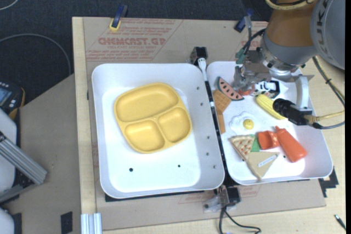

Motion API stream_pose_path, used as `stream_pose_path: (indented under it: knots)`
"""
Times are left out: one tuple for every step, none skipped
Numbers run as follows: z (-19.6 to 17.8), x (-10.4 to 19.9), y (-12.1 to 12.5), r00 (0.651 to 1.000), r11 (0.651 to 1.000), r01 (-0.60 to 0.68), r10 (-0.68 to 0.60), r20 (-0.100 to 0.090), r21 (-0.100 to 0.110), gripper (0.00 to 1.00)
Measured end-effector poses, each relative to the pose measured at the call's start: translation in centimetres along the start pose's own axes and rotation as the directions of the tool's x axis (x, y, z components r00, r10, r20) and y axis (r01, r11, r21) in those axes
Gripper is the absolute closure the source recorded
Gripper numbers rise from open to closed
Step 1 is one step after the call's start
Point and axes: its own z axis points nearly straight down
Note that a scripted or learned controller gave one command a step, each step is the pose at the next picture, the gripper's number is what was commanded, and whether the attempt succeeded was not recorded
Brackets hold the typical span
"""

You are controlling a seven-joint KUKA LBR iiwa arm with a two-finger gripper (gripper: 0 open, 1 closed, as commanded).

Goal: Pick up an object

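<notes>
- Candidate objects — toy food items lying in the right bin (323,164): a watermelon slice (229,88) at the far left part of the bin, a brown wafer-like piece (221,101) just near of it, a corn cob (269,105) toward the middle, a fried egg (245,123), a pizza slice (242,145), a red piece (266,140), an orange carrot-like piece (290,145) and a pale wedge (262,164) nearest the viewer.
- Task progress — judged not yet done: every item listed rests on the bin floor, none is lifted clear. The grasp and the lift are both left to do.
- Gripper (245,86) — low over the far part of the right bin, just right of the watermelon slice and far-left of the corn cob. Its tips are lost among dark hardware and cables, so I cannot tell how far apart they stand, nor whether they touch or hold anything.
- Arm (293,13) — grey with an orange band, reaching in from the right, above the far right corner of the bin.
- Left bin (104,134) — holds a yellow divided plate (152,117) with three compartments, well apart from the gripper.
- Bench (88,41) — brown board bearing both bins, side by side and touching along the middle.
</notes>
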Motion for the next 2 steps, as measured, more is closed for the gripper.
stream_pose_path:
  knots:
    - [1.7, 5.6, -0.7, 1.000, 1.000, 0.000, 0.000, -0.002, 0.008, 1.00]
    - [2.0, 6.9, -2.2, 1.000, 1.000, -0.005, 0.005, 0.001, 0.007, 1.00]
